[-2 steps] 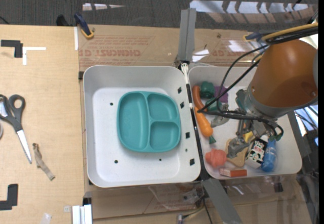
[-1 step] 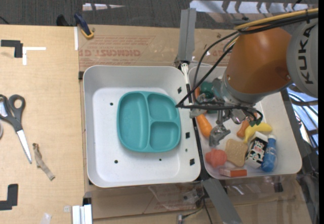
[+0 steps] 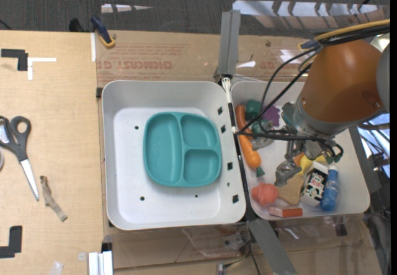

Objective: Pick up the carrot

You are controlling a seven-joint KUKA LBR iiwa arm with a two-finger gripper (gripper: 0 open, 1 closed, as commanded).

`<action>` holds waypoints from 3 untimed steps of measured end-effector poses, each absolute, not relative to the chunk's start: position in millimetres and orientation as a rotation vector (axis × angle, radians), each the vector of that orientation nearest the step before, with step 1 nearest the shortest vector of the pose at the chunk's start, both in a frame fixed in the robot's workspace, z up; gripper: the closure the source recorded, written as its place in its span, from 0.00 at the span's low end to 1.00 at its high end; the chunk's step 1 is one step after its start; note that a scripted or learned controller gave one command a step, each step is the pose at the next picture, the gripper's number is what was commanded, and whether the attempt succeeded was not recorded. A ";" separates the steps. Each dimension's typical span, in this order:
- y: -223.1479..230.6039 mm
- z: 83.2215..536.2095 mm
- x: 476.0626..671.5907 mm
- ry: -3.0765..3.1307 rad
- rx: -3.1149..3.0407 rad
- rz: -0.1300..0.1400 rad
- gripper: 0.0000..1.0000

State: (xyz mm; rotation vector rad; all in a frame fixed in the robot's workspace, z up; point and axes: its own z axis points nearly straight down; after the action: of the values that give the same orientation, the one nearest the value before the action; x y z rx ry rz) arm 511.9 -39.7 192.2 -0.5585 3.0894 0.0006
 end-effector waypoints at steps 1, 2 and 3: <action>-96.8 109.9 547.6 3.101 -0.492 0.001 0.00; -94.7 117.1 599.4 3.059 -0.693 0.000 0.00; -93.5 93.2 530.2 2.974 -1.006 -0.002 0.00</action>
State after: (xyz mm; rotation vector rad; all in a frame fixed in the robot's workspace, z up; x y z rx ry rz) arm 530.2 -93.5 93.2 -1.0056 2.9739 -0.0020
